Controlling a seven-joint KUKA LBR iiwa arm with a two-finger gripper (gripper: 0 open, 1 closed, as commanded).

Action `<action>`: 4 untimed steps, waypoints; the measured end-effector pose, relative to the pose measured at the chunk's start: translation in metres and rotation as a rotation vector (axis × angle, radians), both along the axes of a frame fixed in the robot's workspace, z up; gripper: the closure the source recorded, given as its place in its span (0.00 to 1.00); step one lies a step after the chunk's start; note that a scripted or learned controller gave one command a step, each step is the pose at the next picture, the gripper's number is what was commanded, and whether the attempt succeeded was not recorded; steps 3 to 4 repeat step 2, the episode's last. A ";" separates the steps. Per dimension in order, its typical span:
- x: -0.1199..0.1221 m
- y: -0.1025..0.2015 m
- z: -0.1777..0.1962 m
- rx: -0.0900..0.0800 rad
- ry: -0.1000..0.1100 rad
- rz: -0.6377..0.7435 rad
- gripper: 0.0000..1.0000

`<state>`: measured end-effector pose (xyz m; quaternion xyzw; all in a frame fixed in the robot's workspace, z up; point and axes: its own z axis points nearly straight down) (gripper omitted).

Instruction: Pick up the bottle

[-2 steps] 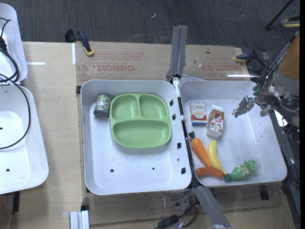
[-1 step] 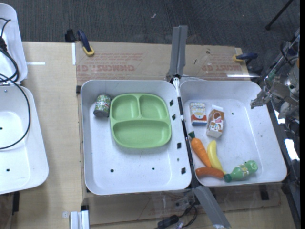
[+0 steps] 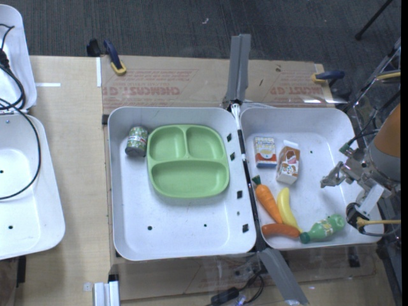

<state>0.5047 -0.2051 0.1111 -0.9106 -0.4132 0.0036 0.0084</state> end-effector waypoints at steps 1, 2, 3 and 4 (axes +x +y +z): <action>-0.029 0.044 -0.023 -0.008 -0.006 0.149 0.00; -0.027 0.006 0.042 -0.008 -0.012 0.372 0.00; -0.027 0.006 0.042 -0.008 -0.012 0.372 0.00; -0.027 0.006 0.042 -0.008 -0.012 0.372 0.00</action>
